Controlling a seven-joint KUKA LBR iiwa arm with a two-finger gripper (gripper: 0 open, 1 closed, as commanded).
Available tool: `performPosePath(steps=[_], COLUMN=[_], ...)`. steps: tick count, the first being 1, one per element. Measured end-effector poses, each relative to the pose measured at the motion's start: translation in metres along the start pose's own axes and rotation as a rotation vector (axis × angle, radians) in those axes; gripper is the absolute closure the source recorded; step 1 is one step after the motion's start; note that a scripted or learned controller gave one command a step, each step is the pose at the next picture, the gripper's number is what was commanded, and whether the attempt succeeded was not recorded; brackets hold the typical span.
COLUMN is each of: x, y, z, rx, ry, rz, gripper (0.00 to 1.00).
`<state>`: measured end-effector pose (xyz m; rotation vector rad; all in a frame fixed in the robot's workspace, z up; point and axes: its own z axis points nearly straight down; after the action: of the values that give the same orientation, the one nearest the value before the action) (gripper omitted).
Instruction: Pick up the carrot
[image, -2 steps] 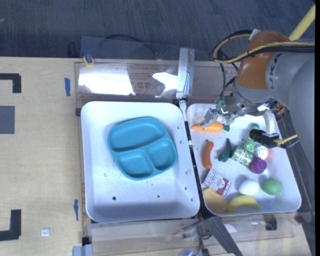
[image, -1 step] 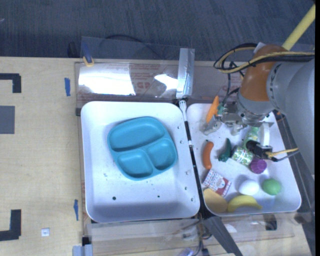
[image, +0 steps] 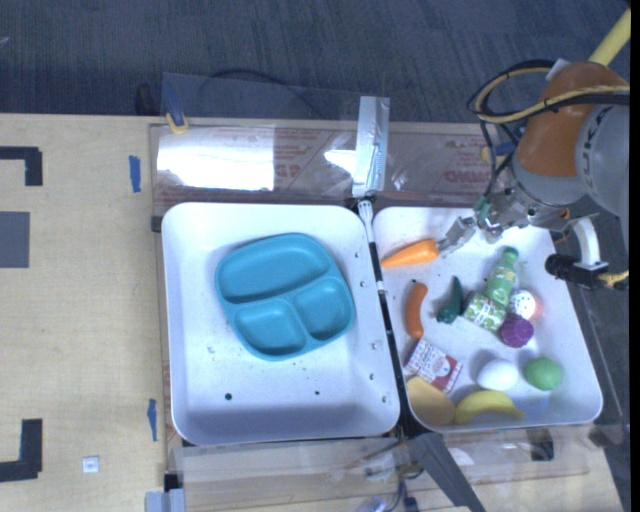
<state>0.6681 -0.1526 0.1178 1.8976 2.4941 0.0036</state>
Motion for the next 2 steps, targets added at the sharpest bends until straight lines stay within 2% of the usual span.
performPosePath(steps=[1, 2], x=[0.041, 0.039], y=[0.000, 0.005], z=[0.032, 0.017], rx=[0.019, -0.002], ry=[0.011, -0.004], rz=[-0.496, -0.496], gripper=[0.00, 1.00])
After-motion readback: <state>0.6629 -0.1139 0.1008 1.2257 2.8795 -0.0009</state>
